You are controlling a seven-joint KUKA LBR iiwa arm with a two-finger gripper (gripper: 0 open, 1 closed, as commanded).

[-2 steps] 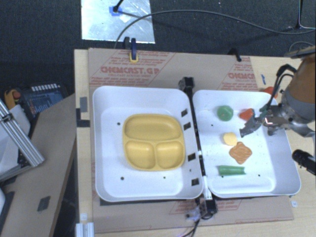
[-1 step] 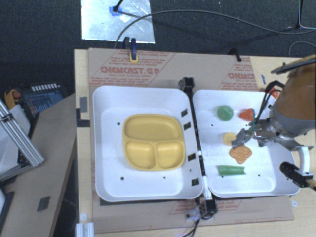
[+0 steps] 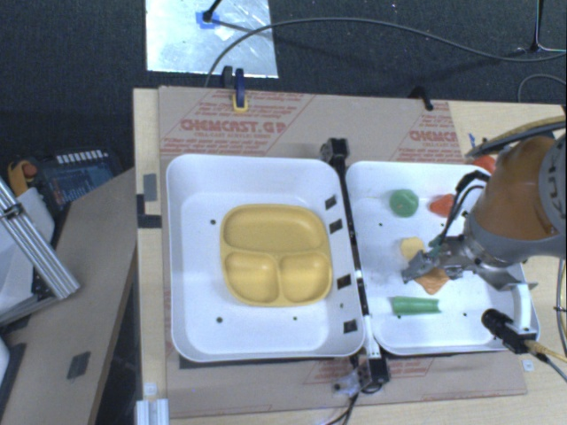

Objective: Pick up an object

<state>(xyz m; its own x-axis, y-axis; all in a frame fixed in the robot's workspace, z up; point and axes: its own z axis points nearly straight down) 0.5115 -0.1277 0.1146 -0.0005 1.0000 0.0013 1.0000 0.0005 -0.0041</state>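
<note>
My hand (image 3: pixel 423 268) hangs low in the right bin (image 3: pixel 381 184), over the orange piece (image 3: pixel 432 282) just beside the yellow piece (image 3: pixel 411 248); whether it grips anything, I cannot tell. I should centre over one piece, clear of the green stick (image 3: pixel 415 305).

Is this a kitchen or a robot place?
Probably a robot lab, not a kitchen: a robot arm reaches over two white bins, toy-like bits such as a green ball lie inside, and cables trail across the floor.
</note>
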